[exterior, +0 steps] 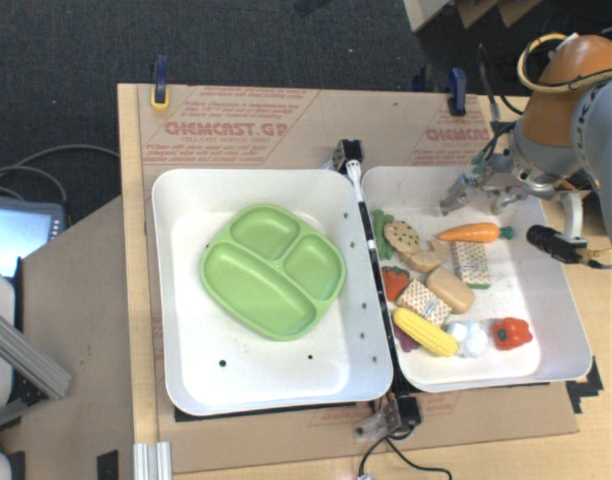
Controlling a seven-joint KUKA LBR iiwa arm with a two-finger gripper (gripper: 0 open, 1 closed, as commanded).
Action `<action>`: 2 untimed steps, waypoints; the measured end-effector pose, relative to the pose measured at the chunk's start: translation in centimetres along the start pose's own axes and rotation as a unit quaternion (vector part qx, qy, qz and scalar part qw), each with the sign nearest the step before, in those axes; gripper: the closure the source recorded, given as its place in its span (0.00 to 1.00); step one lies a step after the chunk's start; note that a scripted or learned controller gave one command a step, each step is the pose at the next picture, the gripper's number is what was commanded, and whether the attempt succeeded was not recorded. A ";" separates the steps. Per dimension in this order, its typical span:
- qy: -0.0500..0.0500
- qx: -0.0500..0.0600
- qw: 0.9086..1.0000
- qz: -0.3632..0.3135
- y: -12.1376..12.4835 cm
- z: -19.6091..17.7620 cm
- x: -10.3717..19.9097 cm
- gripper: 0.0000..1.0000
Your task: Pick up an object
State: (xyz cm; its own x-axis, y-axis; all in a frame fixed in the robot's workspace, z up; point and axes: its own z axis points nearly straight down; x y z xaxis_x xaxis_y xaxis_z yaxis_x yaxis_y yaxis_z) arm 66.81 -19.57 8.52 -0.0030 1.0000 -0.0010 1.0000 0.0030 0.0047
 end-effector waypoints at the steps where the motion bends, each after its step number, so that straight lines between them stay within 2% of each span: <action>1: 0.006 0.001 1.000 0.000 -3.2 -0.2 -2.4 0.00; 2: 0.002 0.003 1.000 -0.001 -3.2 0.0 1.7 0.00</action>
State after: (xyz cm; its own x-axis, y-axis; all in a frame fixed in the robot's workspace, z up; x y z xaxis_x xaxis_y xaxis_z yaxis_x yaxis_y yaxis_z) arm 63.65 -17.88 8.50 -0.0040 1.0000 0.0029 1.0000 0.0041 -0.0019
